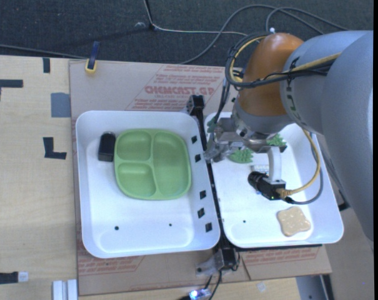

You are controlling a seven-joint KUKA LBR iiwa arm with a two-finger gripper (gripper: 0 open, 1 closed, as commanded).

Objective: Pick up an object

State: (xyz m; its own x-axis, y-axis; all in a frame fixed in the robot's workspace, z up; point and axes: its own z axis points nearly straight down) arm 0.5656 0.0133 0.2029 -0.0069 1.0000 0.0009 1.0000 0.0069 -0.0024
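Observation:
My gripper (221, 146) hangs low over the far left part of the right bin (313, 236), close to the divider between the two bins. A green leafy object (242, 155) lies just to its right, partly under the wrist, and another green bit (277, 142) peeks out further right. A tan toast-shaped piece (293, 221) rests near that bin's front right corner. In the left bin (95, 224) a green divided plate (152, 164) lies flat, with a small black block (106, 147) touching its left side. The orange band and grey arm hide the right bin's back part.
A black fitting (265, 185) on a yellow cable hangs from the arm over the middle of the right bin. Black clips (201, 195) line the divider between the bins. Cardboard lies under both bins, and dark cables run along the back.

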